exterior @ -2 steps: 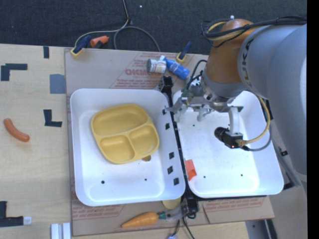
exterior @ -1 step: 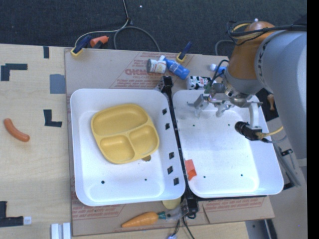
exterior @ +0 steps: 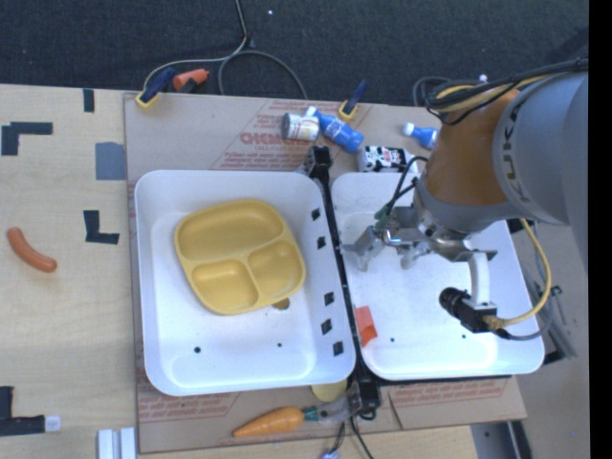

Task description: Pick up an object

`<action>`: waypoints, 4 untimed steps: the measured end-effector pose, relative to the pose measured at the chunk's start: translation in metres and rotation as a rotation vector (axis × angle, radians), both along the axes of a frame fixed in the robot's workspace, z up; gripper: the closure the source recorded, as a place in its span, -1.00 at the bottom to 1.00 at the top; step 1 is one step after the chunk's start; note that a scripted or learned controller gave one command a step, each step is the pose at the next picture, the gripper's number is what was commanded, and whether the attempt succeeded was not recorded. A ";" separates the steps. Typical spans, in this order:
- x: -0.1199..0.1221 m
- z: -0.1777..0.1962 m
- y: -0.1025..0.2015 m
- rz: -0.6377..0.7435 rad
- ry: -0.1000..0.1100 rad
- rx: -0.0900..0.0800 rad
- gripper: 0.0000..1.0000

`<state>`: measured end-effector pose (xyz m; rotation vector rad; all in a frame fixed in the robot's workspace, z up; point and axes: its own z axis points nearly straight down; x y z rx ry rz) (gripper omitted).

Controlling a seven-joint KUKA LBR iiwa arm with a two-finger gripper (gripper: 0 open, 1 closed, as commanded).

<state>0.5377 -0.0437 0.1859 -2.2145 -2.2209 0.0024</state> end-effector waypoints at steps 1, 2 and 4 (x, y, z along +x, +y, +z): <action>0.034 -0.002 0.007 0.000 -0.005 -0.002 -1.00; 0.091 -0.095 -0.067 -0.007 0.002 -0.006 -1.00; 0.131 -0.090 -0.053 -0.001 -0.007 -0.005 1.00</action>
